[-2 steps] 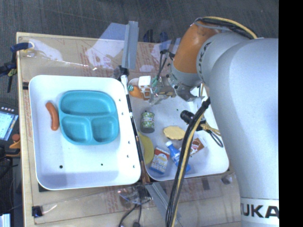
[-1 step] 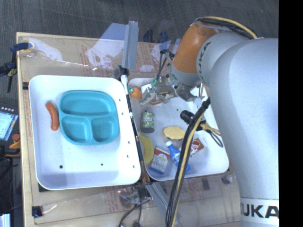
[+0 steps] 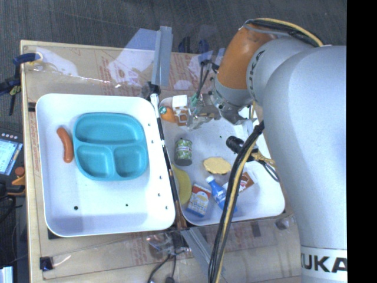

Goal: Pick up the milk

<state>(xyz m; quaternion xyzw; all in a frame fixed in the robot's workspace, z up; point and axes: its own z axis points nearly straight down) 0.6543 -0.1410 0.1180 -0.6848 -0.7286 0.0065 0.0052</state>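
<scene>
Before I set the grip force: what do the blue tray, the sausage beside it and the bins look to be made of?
Blue tray: seemingly hard moulded plastic, smooth with a soft sheen, three pressed compartments. Sausage: probably a plastic toy, uniformly orange-red and faintly glossy. Bins: likely thin rigid plastic, white, smooth, with rounded moulded corners; the view cannot settle it.

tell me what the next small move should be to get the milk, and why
Probably carry the pincer toward the near end of the right bin. It sits at the far end beside an orange item, while what looks like the milk carton lies at the near end, past the green can and beside a blue bottle.
</scene>
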